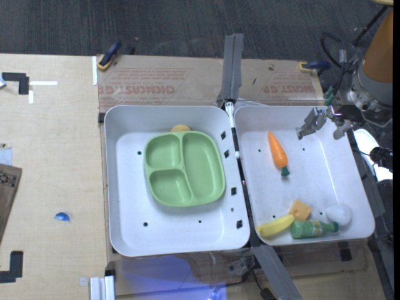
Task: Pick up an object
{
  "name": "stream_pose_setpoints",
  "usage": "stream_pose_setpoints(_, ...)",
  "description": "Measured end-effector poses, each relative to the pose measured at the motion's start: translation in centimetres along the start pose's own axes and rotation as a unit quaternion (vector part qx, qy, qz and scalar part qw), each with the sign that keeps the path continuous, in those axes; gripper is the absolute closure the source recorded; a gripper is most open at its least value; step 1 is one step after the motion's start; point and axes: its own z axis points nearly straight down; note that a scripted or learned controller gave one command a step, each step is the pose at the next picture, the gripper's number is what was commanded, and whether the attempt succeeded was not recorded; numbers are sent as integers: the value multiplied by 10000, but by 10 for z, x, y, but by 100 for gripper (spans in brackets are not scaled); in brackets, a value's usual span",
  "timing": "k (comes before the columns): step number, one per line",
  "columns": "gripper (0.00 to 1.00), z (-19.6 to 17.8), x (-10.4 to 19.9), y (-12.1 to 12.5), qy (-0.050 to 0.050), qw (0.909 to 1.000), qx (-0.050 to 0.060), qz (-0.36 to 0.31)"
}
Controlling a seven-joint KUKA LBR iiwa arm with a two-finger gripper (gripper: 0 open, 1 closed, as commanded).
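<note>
- hand [325, 122] sits over the back right corner of the right bin [350, 186], just above the rim. two dark fingers look spread apart with nothing between them, so released, not carrying anything.
- nearest candidate is the toy carrot [277, 150]: lies on the bin floor, forward and to view-left of the hand, near but apart, orange body with green tip pointing at the front wall.
- the rest are bunched in the front right corner, well apart from the hand: banana [275, 227], green bottle [310, 229] on its side, a small orange piece [300, 209], a white round thing [339, 214].
- risk 1: carrot is tapered and smooth. closing across the thin end or off-axis will likely squirt it out.
- risk 2: hand is close to the back wall; a straight drop from here could clip the rim.
- risk 3: going for the corner cluster, banana and bottle touch, so fingers may land on both or jam against the front wall.
- left bin [125, 180] holds a green divided plate [185, 167] with something yellow-orange peeking behind it; flat plate is a poor pick.
</note>
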Motion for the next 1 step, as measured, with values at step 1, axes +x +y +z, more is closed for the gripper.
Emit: stream_pose_setpoints(1, 0, 99, 38, 14, 0, 9999, 4, 159)
